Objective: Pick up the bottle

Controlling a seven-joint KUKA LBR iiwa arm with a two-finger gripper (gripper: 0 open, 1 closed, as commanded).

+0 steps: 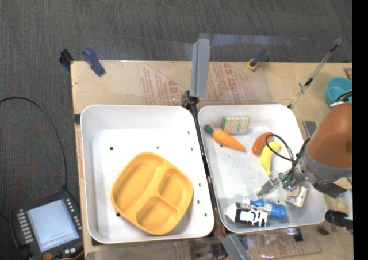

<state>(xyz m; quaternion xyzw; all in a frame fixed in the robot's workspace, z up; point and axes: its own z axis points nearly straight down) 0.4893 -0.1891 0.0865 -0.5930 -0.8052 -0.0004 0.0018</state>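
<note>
The bottle lies on its side near the front edge of the right bin. It has a white body, a black-and-white label and a blue end pointing right. My gripper reaches in from the right and hangs just behind the bottle's blue end, apart from it. Nothing shows between its tips. The grey arm with its orange band covers the bin's right rim.
The right bin also holds a carrot, a small speckled box, a banana with a red-orange piece beside it, and a small carton under the wrist. A yellow divided plate lies in the left bin.
</note>
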